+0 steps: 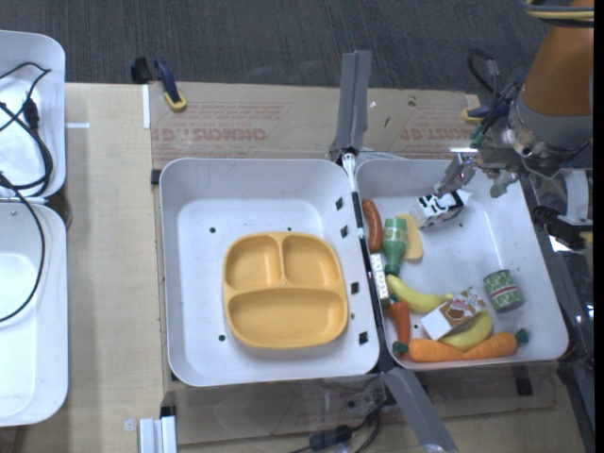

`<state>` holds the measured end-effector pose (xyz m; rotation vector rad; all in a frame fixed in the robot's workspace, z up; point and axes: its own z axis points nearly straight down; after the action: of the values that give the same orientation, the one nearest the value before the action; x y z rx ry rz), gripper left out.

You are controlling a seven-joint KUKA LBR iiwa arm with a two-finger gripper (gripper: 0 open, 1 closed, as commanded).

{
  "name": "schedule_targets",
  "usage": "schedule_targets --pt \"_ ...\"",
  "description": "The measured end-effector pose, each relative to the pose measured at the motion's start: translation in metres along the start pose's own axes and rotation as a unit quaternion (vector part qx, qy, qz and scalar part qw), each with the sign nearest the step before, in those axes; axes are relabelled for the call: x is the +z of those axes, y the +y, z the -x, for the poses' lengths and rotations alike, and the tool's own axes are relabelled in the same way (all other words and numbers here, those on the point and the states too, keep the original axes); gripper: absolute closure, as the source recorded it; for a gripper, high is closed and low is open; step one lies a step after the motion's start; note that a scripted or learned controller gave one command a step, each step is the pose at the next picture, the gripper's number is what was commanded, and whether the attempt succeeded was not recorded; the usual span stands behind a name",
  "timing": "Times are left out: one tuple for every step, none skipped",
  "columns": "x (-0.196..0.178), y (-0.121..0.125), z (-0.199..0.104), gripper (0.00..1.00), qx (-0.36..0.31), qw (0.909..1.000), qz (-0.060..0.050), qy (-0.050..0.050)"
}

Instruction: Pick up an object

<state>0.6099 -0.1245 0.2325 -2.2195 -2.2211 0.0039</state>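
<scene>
Camera view: cardboard (311, 125) beneath bins reads mirrored "CHICMOZI.GP".

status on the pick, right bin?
Gripper low over right bin, upper end. Black-and-white toy right under its fingers, grasp unconfirmed. Bottle, bananas lie apart, not blocking.

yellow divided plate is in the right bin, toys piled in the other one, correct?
Not quite. The camera view shows the yellow three-compartment plastic plate in the left shallow white bin. The toys, including a yellow toy banana and an orange toy carrot, are piled in the right shallow white bin.
</scene>
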Motion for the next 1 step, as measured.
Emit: schedule_targets --pt "0.1271 0.0058 0.0534 0.0 -0.07 0.9976 0.0 0.0"
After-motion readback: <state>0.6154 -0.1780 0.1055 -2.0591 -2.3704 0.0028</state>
